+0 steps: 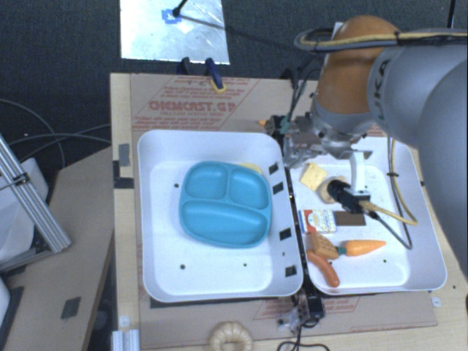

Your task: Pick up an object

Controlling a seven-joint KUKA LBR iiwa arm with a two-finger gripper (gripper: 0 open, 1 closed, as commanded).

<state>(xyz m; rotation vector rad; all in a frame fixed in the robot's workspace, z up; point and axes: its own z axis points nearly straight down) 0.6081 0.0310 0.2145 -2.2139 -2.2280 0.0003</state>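
In the camera view you've got the claw (301, 151) low over the back-left corner of the right bin (395, 269), just beside the yellow wedge (313, 175). That's likely the pick target, being nearest, while the carrot (362, 247), sausage (326, 269) and red-and-white packet (319, 220) lie loose toward the front. The left bin (168, 269) holds a blue divided plate (225, 203), flat and well apart from the claw. You can't tell if the claw is wide or narrow — the grey wrist covers it from above — and a yellowish scrap (251, 168) behind the plate is too hidden to name.
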